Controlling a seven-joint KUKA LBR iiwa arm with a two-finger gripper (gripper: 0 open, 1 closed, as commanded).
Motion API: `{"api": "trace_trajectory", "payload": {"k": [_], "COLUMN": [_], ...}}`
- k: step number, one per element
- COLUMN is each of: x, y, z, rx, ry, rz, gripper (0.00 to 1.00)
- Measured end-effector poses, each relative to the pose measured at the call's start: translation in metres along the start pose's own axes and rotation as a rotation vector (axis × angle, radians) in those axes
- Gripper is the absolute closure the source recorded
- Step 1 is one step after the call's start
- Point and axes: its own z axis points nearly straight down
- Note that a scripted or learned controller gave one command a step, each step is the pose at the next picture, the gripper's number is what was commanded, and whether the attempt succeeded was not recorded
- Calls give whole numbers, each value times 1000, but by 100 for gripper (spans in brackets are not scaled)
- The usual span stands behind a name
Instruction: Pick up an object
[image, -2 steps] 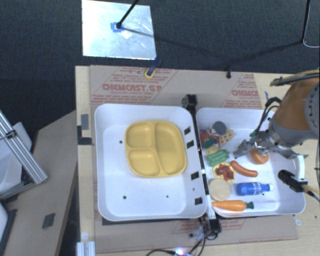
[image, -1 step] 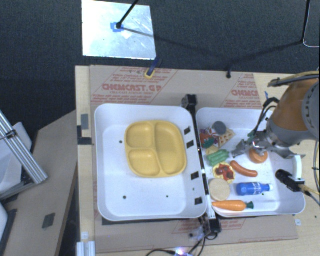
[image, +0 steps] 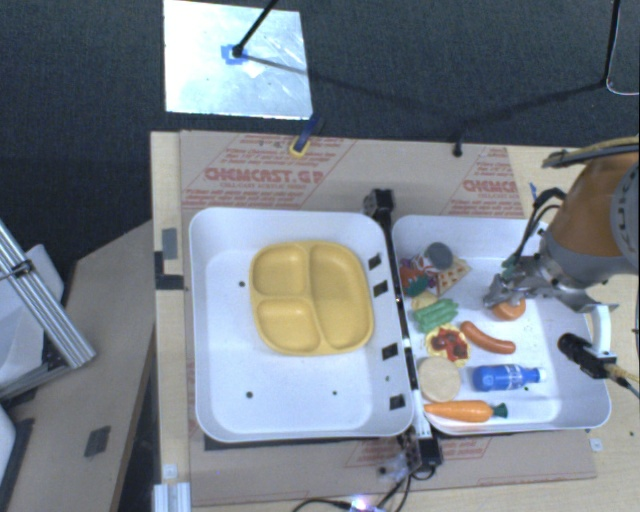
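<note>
Camera view: 2 bins, 1 yellow tray (image: 308, 298), 1 blue bottle (image: 505, 377); end effector (image: 507, 297) state unclear.

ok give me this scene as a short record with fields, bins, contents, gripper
left bin: yellow divided plate
right bin: carrot, blue bottle, sausage, green vegetable, round cracker
gripper: low in the right bin, over a small orange piece
grasp: cannot tell

A yellow divided plate (image: 305, 298) sits in the left bin (image: 215, 330) — a foil sheet (image: 236, 60) lies beyond.
</note>
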Motion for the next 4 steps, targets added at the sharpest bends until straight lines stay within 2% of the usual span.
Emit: {"api": "trace_trajectory", "payload": {"k": [1, 2, 4], "x": [-9, -10, 83], "y": [5, 8, -34], "z": [-61, -115, -138], "rx": [14, 15, 21], "ry": [10, 10, 14], "rz": [-2, -3, -7], "gripper": [100, 100, 100]}}
